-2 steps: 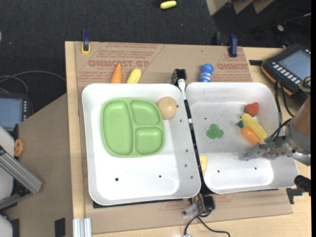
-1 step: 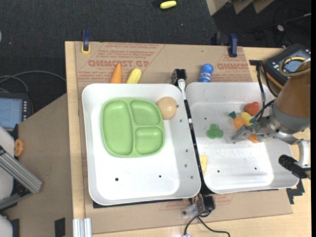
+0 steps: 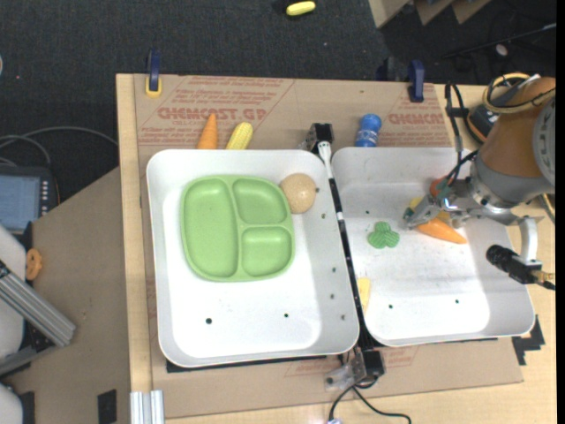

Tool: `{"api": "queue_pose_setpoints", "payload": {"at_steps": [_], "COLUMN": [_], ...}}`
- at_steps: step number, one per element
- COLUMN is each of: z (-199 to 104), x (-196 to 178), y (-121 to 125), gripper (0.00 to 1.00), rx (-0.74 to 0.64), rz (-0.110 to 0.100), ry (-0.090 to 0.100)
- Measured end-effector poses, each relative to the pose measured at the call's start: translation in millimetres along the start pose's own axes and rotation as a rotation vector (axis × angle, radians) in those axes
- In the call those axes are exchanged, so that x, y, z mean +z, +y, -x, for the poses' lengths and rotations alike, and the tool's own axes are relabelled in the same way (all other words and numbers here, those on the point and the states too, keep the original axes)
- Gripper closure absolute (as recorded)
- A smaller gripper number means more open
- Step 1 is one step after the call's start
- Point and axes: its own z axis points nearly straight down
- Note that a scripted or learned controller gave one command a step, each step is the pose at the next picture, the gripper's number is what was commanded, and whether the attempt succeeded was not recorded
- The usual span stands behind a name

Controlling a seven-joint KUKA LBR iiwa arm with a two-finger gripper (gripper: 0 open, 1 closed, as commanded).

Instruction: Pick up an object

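In the right bin (image 3: 441, 312) an orange carrot-like piece (image 3: 443, 230) lies near the right of centre. A small green leafy toy (image 3: 382, 235) sits just to its left. My gripper (image 3: 433, 210) hangs low right above the carrot's left end, touching or almost touching it. The grey and orange arm (image 3: 516, 153) comes in from the right. In the left bin (image 3: 177, 316) a tan round ball (image 3: 298, 193) rests at the upper right corner of a green divided plate (image 3: 237, 226).
Behind the bins on the cardboard lie an orange carrot (image 3: 207, 132), a yellow corn piece (image 3: 239, 135), a black item (image 3: 320, 135) and a blue bottle (image 3: 368, 131). A yellow scrap (image 3: 363, 291) sits at the wall between the bins.
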Motion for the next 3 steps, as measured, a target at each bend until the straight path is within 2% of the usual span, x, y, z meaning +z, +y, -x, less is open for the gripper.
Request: {"api": "queue_pose_setpoints", "payload": {"at_steps": [1, 2, 3], "z": [0, -67, -171], "x": [-11, -12, -106], "y": [-2, 19, -8], "gripper": [1.0, 1.0, 1.0], "rx": [0.002, -0.004, -0.006], "rz": [0.0, -0.003, 0.001], "ry": [0.0, 0.004, 0.006]}}
